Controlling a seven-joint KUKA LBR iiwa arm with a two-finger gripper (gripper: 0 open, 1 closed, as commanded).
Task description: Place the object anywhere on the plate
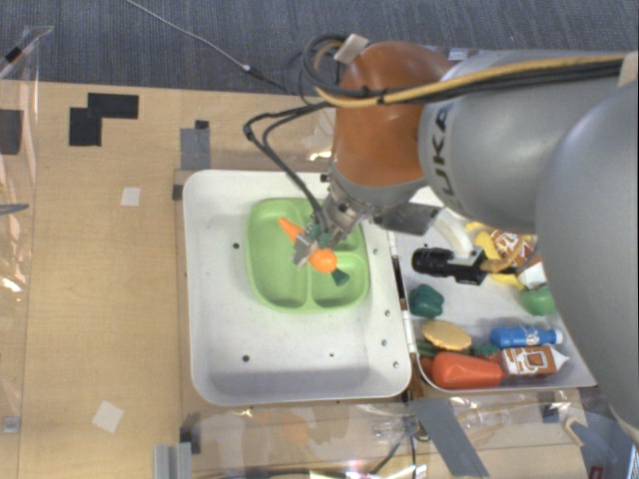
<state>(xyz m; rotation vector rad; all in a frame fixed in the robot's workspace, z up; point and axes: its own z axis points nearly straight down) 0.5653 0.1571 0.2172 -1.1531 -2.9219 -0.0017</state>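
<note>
- The grey KUKA arm (pixel 519 138) was seen reaching in from the right of the view, with its orange band directly above the gripper.
- The left white bin (pixel 220 347) was spread out beneath the gripper on every side.
- The right white bin (pixel 484 302) was found to the right of the gripper, well apart from it, and several toys were gathered in it.
- The green divided plate (pixel 275 277) was located directly under the gripper, inside the left bin.
- The gripper (pixel 318 239) was held over the plate's middle. Whether it was open or closed could not be told.
- The orange object (pixel 322 260) was seen right at the gripper's tip, over the plate's central ridge. Whether it was gripped or resting there could not be told.
- A small dark green piece (pixel 341 277) was seen on the plate, just below and right of the gripper's tip.
</note>
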